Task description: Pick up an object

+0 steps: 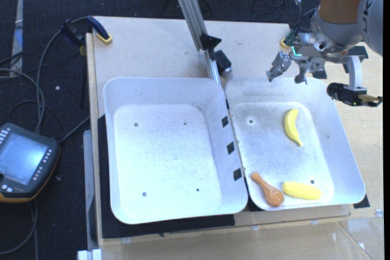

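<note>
Corn cob point(301, 190), maybe, spoon point(267, 188), banana point(292, 126) in right bin point(344, 149)

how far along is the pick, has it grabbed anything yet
Nothing looks picked yet. The gripper hangs open above the right bin's far edge, with nothing between its fingers. The banana, corn cob and orange spoon lie in that bin, so descending, grasping and lifting remain.

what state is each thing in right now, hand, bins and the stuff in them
hand: open, holding nothing, raised over the far rim of the right bin
banana: lying flat in the right bin, untouched
corn cob: lying on its side near the front edge of the right bin
orange drumstick: lying flat beside the corn cob
right bin: holds all three items
left bin: sits beside the right bin, rims overlapping
</note>
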Action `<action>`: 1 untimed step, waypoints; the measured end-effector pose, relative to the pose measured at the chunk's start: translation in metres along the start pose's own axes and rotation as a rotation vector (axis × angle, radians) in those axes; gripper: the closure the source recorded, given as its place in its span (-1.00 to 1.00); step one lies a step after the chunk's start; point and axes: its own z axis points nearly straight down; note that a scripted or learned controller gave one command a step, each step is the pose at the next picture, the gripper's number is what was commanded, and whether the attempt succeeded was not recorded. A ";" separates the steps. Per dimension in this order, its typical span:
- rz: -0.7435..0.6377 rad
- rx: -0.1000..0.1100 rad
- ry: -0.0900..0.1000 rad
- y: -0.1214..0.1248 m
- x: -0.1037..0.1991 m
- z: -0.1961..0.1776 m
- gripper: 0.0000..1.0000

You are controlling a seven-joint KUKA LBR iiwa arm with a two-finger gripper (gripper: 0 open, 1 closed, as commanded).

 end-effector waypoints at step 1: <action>0.000 0.000 0.000 0.000 0.000 0.000 -1.00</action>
